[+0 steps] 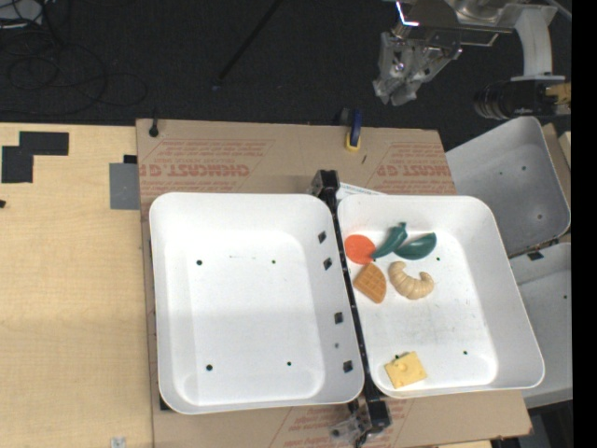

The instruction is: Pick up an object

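Right bin [504,278]: 5 items, namely an orange disc [359,246], a teal piece [407,243] beside it, a waffle wedge [370,284] below the disc, a tan croissant [411,281] to the wedge's right, and a yellow block [405,371] apart near the front wall. Left bin [187,231]: white, adjoining. Gripper [399,80]: raised beyond the bins at the top, nothing between its fingers; whether parted or closed cannot be told.

The arm [476,3] is cut off by the top edge, and the gripper [399,87] is too small and blurred to read.
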You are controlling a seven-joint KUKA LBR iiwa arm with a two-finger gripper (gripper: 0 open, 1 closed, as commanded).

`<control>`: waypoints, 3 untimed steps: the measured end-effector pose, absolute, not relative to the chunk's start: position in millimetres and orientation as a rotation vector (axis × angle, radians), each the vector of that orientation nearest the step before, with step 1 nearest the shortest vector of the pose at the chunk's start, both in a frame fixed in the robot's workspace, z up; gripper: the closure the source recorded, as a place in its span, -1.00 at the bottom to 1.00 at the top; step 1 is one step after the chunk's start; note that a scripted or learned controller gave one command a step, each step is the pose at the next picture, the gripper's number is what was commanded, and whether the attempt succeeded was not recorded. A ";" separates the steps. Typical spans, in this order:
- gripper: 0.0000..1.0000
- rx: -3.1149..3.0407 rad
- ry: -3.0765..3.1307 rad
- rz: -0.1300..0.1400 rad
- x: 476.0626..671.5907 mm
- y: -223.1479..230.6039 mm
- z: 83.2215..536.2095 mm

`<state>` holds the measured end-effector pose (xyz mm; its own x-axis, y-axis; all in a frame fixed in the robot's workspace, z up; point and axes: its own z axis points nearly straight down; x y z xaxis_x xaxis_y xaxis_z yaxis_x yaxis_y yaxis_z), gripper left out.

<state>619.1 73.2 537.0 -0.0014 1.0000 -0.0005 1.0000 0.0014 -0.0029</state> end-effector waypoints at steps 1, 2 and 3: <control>1.00 -2.217 -2.224 0.003 640.7 147.6 537.3; 1.00 -2.211 -2.227 0.005 621.8 231.6 535.3; 1.00 -2.219 -2.222 0.006 626.0 242.9 537.0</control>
